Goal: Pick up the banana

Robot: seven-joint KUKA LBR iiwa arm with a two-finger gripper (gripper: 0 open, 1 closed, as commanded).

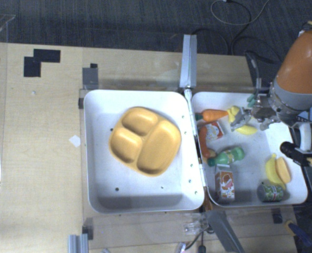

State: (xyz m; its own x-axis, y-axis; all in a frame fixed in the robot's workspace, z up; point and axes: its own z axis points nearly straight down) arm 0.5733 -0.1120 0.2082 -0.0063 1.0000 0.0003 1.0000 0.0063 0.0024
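Camera view: two white bins, with the gripper (pixel 249 121) low over the right bin (pixel 298 194)

One banana (pixel 272 168) lies near that bin's right wall, touching one hot dog (pixel 283 169); one green can (pixel 272 192) sits just below them. Toward its left wall lie one carrot (pixel 215 115), one green bottle (pixel 227 156) and one small carton (pixel 225 185). Whether the gripper is clenched or released I cannot tell. One yellow divided plate (pixel 144 140) fills the left bin (pixel 98 157)

KUKA iiwa arm (pixel 303 62): rounded orange band above a grey wrist; metallic grey gripper (pixel 251 119) assembly with dark fittings.
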